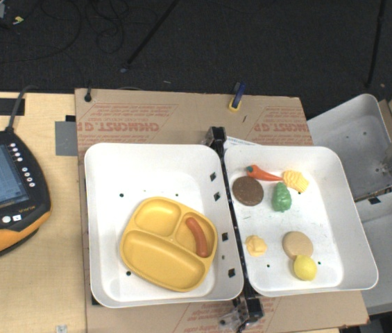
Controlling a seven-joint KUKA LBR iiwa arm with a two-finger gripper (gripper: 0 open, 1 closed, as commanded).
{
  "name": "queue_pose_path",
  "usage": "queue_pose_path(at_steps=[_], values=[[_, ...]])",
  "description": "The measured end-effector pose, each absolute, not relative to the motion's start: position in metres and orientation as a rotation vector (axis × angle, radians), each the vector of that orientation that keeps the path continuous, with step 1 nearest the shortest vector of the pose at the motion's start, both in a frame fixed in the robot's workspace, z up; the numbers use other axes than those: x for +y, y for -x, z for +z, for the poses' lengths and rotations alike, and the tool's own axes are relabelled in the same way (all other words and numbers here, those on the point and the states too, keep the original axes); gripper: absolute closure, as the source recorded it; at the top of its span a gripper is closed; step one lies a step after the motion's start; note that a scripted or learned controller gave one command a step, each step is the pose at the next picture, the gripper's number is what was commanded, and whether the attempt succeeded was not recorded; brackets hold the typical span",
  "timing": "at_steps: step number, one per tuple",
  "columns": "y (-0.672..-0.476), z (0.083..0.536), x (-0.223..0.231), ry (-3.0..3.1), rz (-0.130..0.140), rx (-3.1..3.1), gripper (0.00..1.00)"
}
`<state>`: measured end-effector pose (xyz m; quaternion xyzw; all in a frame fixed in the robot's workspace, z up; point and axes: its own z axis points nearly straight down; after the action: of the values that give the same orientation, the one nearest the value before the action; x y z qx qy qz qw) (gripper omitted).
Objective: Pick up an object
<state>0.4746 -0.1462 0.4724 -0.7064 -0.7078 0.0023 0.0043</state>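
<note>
The right bin [341, 207] holds several toy foods: an orange carrot [265, 174], a yellow corn piece [295, 180], a brown round patty [248, 191], a green vegetable [282, 198], a small pale yellow piece [256, 245], a tan round piece [297, 243] and a yellow lemon [305, 268]. In the left bin [112, 179] lies a yellow divided plate [161, 252] with a red sausage [198, 235] in its right compartment.
A teach pendant with a screen [1, 193] rests on the bench at the left. A cardboard sheet [182, 120] lies under both bins. A grey metal plate [362, 130] stands at the right beside the right bin.
</note>
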Motion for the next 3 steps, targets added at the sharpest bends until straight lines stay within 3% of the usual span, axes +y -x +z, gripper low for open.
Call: queue_pose_path(at_steps=[1, 2, 3], values=[[-0.475, 0.357, -0.1, 2.207, 0.013, -2.215, 1.0], [-0.529, 0.502, -0.1, 2.228, -0.013, -2.233, 1.0], [-0.491, 0.349, -0.078, 2.211, 0.019, -2.208, 1.0]])
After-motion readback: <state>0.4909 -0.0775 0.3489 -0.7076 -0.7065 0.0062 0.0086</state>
